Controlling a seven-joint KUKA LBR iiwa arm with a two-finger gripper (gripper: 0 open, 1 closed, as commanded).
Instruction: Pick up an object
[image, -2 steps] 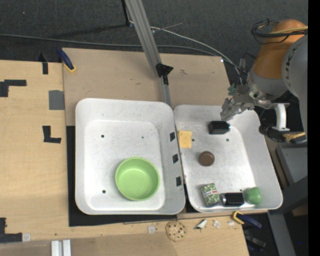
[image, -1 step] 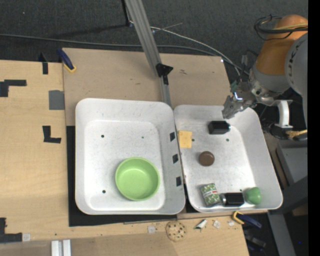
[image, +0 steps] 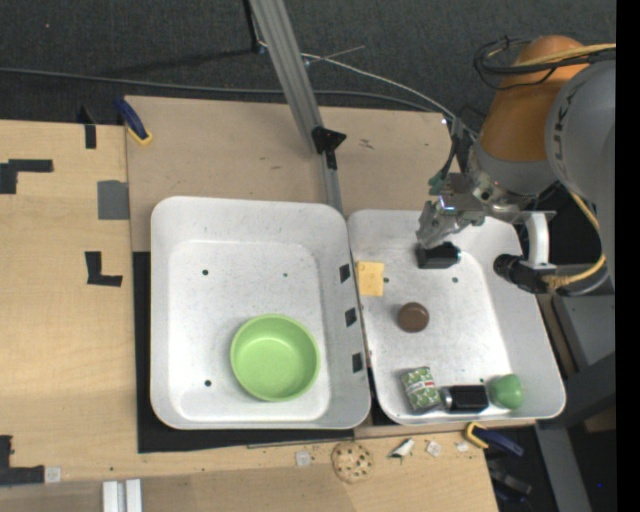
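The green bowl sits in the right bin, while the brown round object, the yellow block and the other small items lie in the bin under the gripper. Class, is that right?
Not quite. The camera view shows the green bowl in the left bin, not the right. The rest stands: the brown round object, the yellow block and the other small items lie in the right bin, under the gripper.

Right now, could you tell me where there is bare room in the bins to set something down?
Left bin: bare above and left of the green bowl. Right bin: open between the brown puck and the right wall. Crowded along its front edge: green packet, black block, green ball.
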